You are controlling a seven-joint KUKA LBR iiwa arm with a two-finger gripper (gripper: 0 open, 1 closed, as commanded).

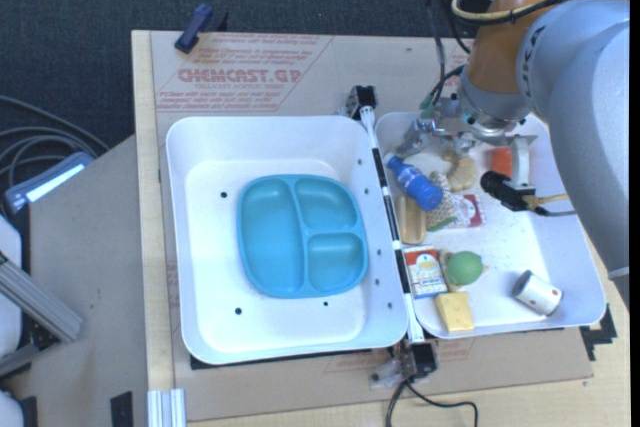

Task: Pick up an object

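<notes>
The gripper (pixel 447 128) is seen low over the far left part of the right bin (pixel 572 260), and the step in hand is judged to be the descent onto a chosen object. For this to be done well, one object should be singled out and centred under the gripper before any closing is attempted. The things just on its near side are crowded together, so two could be caught or nudged at once. Whether the gripper is apart or together cannot be told, as it is masked by the wrist, and nothing is shown to be held in it.

Closest to it, a blue bottle (pixel 414 183) lies tilted beside the bin's left wall. A beige lump (pixel 462 174) lies just right of the bottle, and an orange piece (pixel 500 158) further right. Toward the near edge, a green ball (pixel 463 267), a yellow block (pixel 455 311) and a white cylinder (pixel 538 291) are spaced more loosely. In the left bin (pixel 185 155) a blue divided plate (pixel 300 235) is laid.
</notes>
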